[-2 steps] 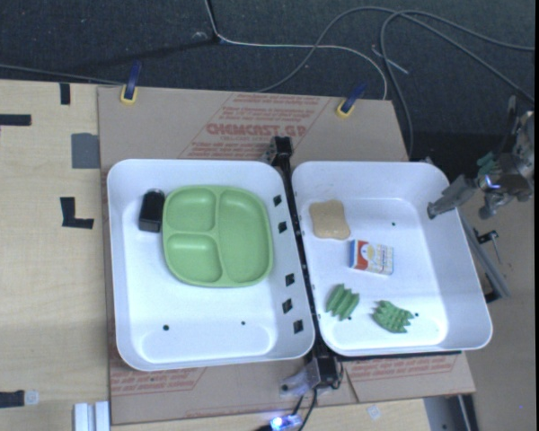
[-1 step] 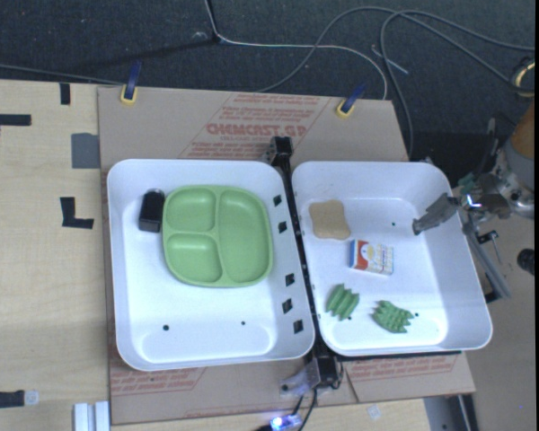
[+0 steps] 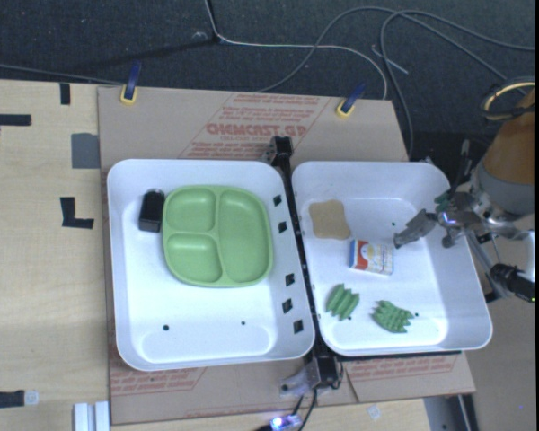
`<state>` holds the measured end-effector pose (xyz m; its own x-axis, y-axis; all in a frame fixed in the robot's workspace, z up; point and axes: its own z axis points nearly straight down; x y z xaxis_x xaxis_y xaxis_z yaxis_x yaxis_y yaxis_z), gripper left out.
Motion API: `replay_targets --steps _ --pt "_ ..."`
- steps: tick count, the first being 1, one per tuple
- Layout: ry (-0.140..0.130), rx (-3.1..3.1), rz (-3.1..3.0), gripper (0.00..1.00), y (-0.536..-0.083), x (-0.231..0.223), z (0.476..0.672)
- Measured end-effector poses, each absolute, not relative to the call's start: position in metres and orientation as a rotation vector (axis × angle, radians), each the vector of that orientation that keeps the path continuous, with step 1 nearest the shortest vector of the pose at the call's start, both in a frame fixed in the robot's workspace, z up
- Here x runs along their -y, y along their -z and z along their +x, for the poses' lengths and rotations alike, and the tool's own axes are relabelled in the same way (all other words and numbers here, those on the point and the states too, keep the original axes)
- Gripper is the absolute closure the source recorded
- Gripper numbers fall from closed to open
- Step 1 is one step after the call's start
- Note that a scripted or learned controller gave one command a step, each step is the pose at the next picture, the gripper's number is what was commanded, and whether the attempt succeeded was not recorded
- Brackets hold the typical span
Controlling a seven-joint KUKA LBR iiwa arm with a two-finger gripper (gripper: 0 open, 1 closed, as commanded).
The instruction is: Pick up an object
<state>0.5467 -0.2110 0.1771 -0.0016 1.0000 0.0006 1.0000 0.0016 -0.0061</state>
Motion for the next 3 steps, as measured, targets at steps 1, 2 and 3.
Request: replay_targets --steps 1,2,3 --pt "-0.007 2.218 -2.215 0.0 -0.113 0.207 0.547" --pt "-0.001 2.223 -2.218 1.0 -0.127 0.207 0.549" --pt "0.004 2.227 -2.223 1.0 -0.185 0.207 0.56"
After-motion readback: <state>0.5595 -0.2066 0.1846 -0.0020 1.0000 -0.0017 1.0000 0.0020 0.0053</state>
